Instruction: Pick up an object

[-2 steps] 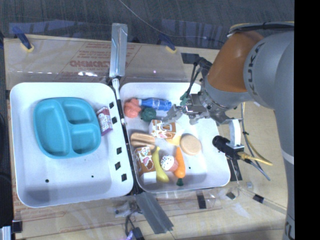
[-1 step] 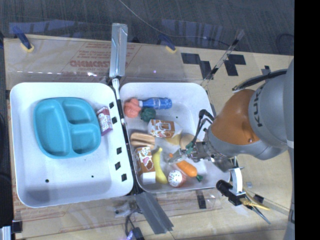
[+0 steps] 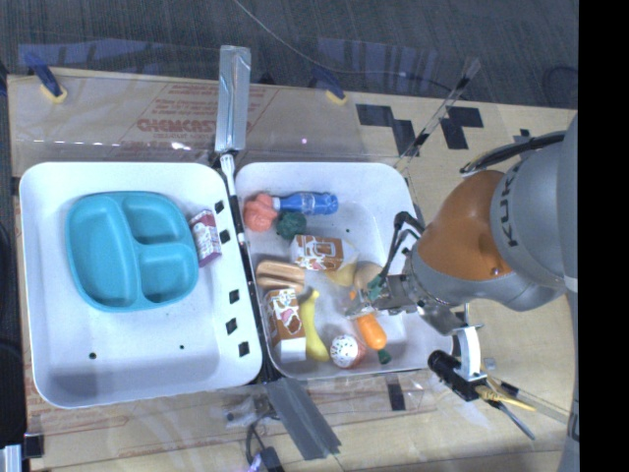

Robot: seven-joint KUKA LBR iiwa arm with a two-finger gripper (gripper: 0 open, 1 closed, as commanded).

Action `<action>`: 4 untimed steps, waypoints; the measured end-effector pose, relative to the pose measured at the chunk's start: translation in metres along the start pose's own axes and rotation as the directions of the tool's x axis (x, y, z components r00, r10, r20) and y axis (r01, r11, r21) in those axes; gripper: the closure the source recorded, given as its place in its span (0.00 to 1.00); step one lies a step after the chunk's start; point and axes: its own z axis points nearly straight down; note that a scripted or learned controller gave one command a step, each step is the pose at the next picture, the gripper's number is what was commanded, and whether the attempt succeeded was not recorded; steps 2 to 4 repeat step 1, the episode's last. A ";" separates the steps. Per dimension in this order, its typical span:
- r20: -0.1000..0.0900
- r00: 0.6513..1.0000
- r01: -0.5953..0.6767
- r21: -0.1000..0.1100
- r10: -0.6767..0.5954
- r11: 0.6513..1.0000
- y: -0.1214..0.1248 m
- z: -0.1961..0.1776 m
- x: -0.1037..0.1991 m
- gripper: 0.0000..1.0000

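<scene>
- On my left I count one left bin (image 3: 39, 264), and in it two things: one blue sectioned plate (image 3: 133, 249) with three wells, lying flat, and one small dark red packet (image 3: 204, 237) just beside the plate's right edge, against the bin's right wall.
- One right bin (image 3: 339, 177) sits touching it, and this one is crowded.
- Along its top I count one orange ball (image 3: 259, 211), one dark green lump (image 3: 291, 225) and one blue bottle (image 3: 307, 204) lying on its side.
- Below those: two small cartons (image 3: 317, 253), the second carton (image 3: 285, 315) lower left, one hot dog (image 3: 279, 274) between them, one banana (image 3: 313, 327), and one white ball (image 3: 343, 350) near the bottom wall.
- One carrot (image 3: 371, 331) lies just right of the white ball.
- The gripper (image 3: 378, 293) is down in the right bin just above the carrot; I cannot tell how its pincer stands.
</scene>
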 end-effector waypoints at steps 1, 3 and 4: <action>0.000 1.000 -0.004 -0.007 0.004 1.000 0.041 -0.146 0.043 1.00; 0.000 1.000 -0.004 -0.007 0.004 1.000 0.041 -0.146 0.043 1.00; 0.000 1.000 -0.004 -0.007 0.004 1.000 0.041 -0.146 0.043 1.00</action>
